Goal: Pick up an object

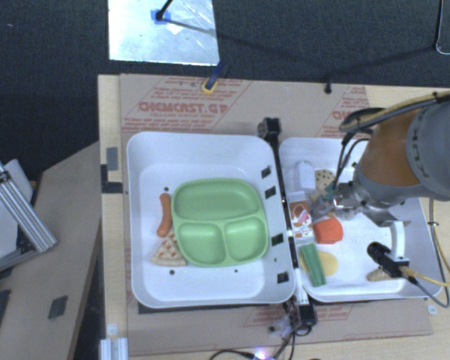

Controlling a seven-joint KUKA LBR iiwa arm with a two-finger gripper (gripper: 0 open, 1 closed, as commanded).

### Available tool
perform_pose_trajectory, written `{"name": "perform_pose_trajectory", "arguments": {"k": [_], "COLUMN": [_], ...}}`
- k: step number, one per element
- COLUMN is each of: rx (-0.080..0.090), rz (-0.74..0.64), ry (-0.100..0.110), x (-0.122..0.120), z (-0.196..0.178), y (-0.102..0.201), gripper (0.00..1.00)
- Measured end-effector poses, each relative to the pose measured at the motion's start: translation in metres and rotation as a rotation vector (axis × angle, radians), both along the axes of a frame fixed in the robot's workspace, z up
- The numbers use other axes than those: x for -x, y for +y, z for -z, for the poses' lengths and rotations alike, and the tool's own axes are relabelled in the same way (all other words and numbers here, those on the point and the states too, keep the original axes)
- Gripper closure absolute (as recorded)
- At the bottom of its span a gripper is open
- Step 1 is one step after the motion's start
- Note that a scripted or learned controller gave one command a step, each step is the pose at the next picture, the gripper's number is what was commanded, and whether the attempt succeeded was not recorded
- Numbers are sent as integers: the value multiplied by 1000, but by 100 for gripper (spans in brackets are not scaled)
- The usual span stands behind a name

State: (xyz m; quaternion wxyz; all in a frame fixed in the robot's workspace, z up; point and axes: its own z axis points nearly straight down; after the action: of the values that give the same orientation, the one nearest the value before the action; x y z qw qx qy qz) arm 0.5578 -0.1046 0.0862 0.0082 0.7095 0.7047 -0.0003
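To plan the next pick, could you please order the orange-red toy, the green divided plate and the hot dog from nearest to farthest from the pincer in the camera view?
1. Orange-red toy, right bin, just below the pincer.
2. Green divided plate, left bin, centre.
3. Hot dog, left of the plate.

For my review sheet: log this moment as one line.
arm: over right bin | gripper: low, beside orange-red object, grasp unclear | left bin: green divided plate, sausage, waffle piece
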Motion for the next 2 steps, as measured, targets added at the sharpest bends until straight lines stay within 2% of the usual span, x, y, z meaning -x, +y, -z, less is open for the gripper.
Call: {"name": "perform_pose_trajectory", "arguments": {"k": [1, 2], "rx": [-6, -11], "rz": [-3, -11], "ry": [4, 5], "x": [1, 1], "z": [-10, -73], "y": [3, 8], "gripper": [100, 100]}}
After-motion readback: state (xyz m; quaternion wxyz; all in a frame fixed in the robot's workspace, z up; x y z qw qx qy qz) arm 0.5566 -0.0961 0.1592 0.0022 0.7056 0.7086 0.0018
